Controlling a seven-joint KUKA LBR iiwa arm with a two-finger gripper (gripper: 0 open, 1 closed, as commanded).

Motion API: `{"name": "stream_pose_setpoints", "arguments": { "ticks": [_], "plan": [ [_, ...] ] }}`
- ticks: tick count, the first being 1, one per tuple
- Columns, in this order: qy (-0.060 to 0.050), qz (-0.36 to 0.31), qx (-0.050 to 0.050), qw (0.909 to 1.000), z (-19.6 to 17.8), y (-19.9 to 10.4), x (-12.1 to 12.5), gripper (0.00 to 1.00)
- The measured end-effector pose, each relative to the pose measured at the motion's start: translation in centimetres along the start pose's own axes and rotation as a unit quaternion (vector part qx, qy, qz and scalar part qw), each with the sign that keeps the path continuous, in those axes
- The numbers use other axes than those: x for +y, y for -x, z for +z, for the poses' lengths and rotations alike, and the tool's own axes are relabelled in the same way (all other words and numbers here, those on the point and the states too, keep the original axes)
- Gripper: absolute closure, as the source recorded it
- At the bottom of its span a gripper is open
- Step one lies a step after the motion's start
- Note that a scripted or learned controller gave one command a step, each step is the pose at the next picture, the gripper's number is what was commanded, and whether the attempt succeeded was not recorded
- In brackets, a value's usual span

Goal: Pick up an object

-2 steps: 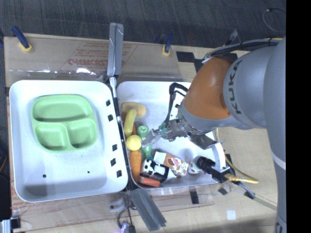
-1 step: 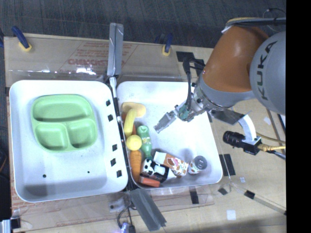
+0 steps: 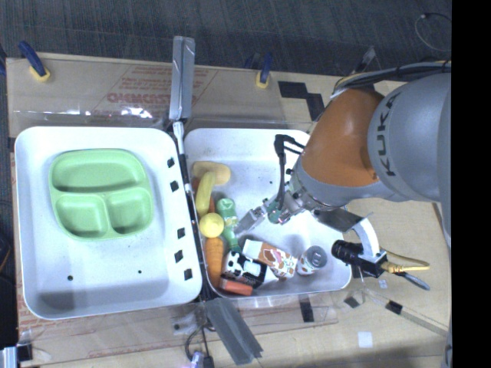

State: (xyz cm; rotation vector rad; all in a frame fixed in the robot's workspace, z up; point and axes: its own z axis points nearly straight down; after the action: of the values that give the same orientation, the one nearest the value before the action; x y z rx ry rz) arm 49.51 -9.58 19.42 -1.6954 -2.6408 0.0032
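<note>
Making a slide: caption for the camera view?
Arm's end effector lowered among toys in the right bin; green tray in the left.

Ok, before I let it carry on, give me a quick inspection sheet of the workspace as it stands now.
Surface: bench covered with cardboard, bearing the left bin and right bin.
Job's things: in the right bin, a banana, lemon, carrot, green bottle, black-and-white cow toy, printed carton and small can, crowded along the left wall and front.
Clutter: green divided tray in the left bin.
Grippers: tool low over the right bin, beside the green bottle; grip cannot be told.
Cables: black cable by the wrist.
Surroundings: blue clamps on the bench's far edge; dark floor beyond.
</note>
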Motion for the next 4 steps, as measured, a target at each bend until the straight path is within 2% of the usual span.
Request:
{"name": "stream_pose_setpoints", "arguments": {
  "ticks": [1, 2, 3, 4],
  "plan": [
    [0.0, -0.001, 0.0, 1.0, -1.0, 0.1, 0.1, 1.0],
    [0.0, -0.002, 0.0, 1.0, -1.0, 0.0, 0.1, 0.0],
    [0.004, 0.002, -0.002, 1.0, 7.6, 1.7, -2.6, 0.0],
    [0.006, 0.028, -0.005, 0.9996, 9.9, 0.8, -1.4, 0.0]
  ]
}}
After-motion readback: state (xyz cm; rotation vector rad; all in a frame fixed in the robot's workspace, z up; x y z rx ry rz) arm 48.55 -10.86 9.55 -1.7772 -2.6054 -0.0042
